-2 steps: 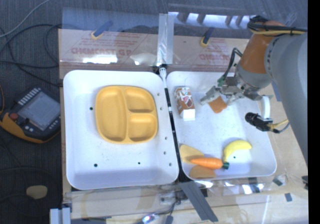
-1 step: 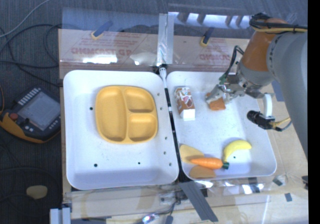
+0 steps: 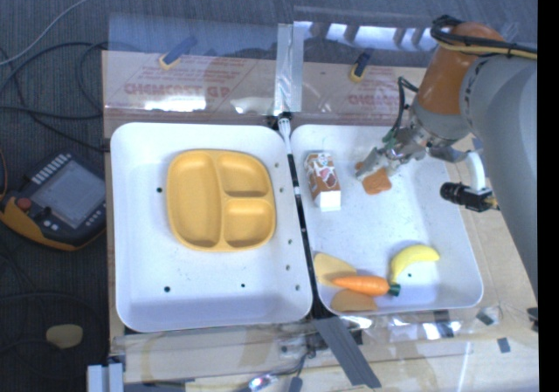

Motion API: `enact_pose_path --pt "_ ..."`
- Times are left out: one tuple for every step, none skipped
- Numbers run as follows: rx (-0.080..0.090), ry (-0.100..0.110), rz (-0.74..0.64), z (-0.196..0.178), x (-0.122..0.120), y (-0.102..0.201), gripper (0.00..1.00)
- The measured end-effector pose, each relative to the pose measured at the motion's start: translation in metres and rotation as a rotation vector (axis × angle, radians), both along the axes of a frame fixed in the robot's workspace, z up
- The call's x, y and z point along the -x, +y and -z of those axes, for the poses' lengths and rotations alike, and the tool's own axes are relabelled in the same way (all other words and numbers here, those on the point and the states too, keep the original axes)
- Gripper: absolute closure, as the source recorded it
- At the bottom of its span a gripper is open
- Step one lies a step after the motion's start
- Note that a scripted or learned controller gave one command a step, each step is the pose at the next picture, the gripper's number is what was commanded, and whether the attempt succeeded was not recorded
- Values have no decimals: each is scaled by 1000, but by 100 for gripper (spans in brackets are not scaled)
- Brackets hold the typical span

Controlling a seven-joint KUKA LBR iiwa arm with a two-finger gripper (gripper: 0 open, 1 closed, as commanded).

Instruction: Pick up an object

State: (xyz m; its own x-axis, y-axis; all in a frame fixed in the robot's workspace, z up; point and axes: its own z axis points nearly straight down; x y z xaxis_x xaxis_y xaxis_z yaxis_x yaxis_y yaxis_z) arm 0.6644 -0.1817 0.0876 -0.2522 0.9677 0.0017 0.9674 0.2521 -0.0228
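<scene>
The pincer (image 3: 382, 163) sits low in the right bin (image 3: 454, 233), toward its far edge, w/ the grey arm (image 3: 489, 93) coming in from the right side of the surface. Just at the tips lies a small orange block (image 3: 377, 182), apparently touching or right under them; can't tell whether the fingers are spread or pressed together, the view's too small & the metal parts blur into each other, so no claim it's held. Judging from this, the step in hand is the grasp on that block. To do it well: centre the tips over the block, not its near edge, come straight down til the fingers straddle it, close firmly, then lift slow & vertical so it doesn't squirt out sideways. Block looks low and flat, so the fingers need to reach nearly to the bin floor. Other stuff in the right bin is well apart: a brown-and-white snack-like item (image 3: 321, 174) w/ a white cube (image 3: 329, 200) beside the bin's left wall, and at the near edge a carrot (image 3: 365, 285) lying across a tan slice (image 3: 336, 268), plus a banana (image 3: 410, 259). The left bin (image 3: 140, 277) holds a yellow divided tray (image 3: 221, 199), not in the way.
</scene>
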Motion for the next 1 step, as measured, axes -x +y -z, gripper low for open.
enact_pose_path --pt "-5 -22 3 -95 30 94 100"
